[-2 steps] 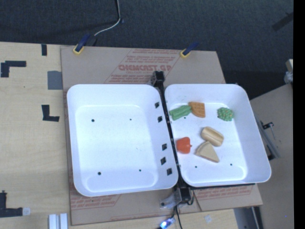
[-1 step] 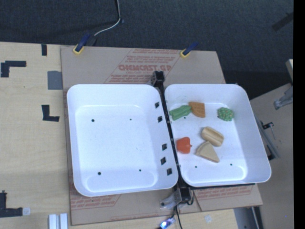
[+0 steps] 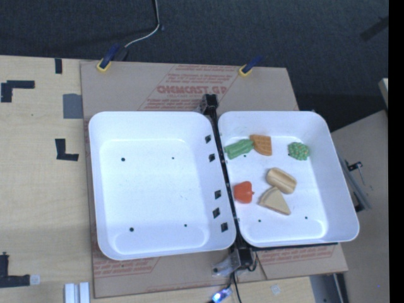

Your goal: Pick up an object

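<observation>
Nearest the camera in the right bin [image 3: 319,229] lies a tan wedge [image 3: 275,201], with an orange-red piece [image 3: 243,192] beside it, a tan bread roll [image 3: 281,179] just above, then a green pod-shaped piece [image 3: 239,148] touching an orange piece [image 3: 261,144], and a green broccoli floret [image 3: 298,151] apart; left bin [image 3: 107,245] alongside.

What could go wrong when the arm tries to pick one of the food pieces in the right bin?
1. The green piece and the orange piece touch, so a grasp on one may drag or catch the other.
2. The bread roll and the wedge also lie close together, leaving little room for fingers between them.
3. The red piece sits near the right bin's inner wall, which may block a finger.
</observation>
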You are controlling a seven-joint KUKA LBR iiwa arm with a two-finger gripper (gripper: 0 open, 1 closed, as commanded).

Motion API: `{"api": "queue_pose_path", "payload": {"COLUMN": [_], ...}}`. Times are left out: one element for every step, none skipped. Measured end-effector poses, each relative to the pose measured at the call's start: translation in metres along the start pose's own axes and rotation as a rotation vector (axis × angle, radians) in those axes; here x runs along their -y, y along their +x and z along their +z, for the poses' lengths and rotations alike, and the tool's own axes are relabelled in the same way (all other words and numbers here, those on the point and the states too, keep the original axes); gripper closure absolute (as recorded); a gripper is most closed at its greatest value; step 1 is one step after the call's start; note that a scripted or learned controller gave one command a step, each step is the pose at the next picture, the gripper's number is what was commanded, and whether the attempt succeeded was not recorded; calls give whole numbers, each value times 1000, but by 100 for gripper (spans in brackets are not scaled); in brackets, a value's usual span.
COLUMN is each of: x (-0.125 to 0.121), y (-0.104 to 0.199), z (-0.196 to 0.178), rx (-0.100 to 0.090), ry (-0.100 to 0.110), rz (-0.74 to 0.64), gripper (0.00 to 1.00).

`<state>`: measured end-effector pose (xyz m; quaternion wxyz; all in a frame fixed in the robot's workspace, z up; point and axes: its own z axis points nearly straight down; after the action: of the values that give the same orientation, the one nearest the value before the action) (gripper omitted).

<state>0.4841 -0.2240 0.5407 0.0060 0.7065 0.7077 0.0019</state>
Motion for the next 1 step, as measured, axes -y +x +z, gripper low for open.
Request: {"api": "queue_pose_path", "payload": {"x": [0], "y": [0], "z": [-5], "rx": [-2], "ry": [9], "rz": [1], "gripper": [100]}}
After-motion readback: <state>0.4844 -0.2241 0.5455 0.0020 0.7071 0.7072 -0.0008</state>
